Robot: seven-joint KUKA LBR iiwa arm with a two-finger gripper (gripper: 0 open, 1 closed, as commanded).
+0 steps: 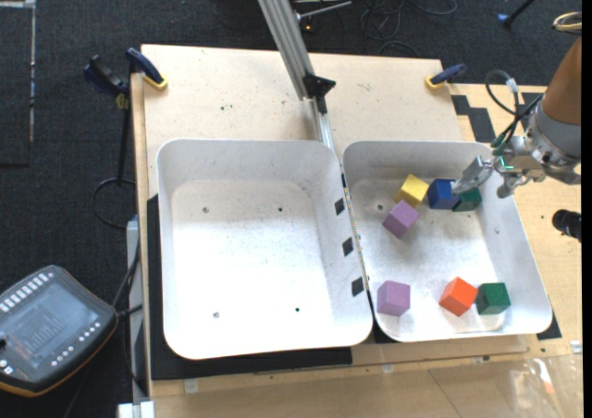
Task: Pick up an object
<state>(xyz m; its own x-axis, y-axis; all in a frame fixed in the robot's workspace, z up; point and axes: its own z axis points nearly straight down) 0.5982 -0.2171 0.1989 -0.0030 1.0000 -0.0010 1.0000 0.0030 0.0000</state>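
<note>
Right bin (518, 250) with coloured blocks (400, 219)

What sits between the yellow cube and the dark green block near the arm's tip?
In the camera view, a blue cube lies between the yellow cube and the dark green block, close against both; whether they touch is unclear.

End effector (469, 187) by blue cube (440, 193) (right bin (518, 250))

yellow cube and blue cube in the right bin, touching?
Touching. The camera view shows the yellow cube pressed edge to edge against the blue cube in the right bin, with no white floor visible between them.
</note>
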